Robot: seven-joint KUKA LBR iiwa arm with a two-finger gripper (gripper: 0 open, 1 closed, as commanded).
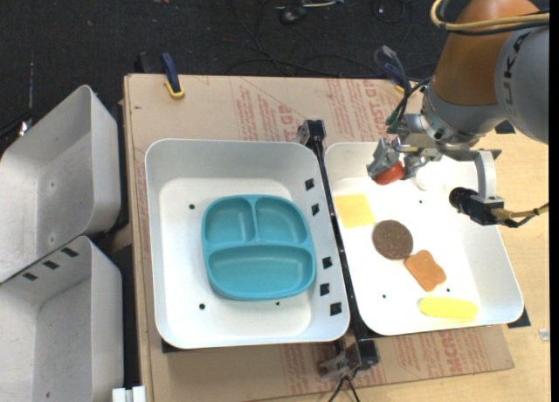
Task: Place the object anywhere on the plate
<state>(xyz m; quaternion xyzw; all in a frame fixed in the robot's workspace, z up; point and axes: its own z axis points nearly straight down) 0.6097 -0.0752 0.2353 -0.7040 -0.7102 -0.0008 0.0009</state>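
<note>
A teal divided plate (pixel 258 247) lies in the left white bin (pixel 166 217). Over the back left corner of the right bin (pixel 498 278), my gripper (pixel 388 164) hangs with a small red object (pixel 390 172) between its fingertips, lifted just above the bin floor. The gripper is to the right of the plate, across the wall between the two bins.
In the right bin lie a yellow square slice (pixel 354 211), a brown round patty (pixel 392 239), an orange piece (pixel 425 270) and a yellow oblong piece (pixel 449 308). Two more white bins (pixel 52 182) stand off the bench at left.
</note>
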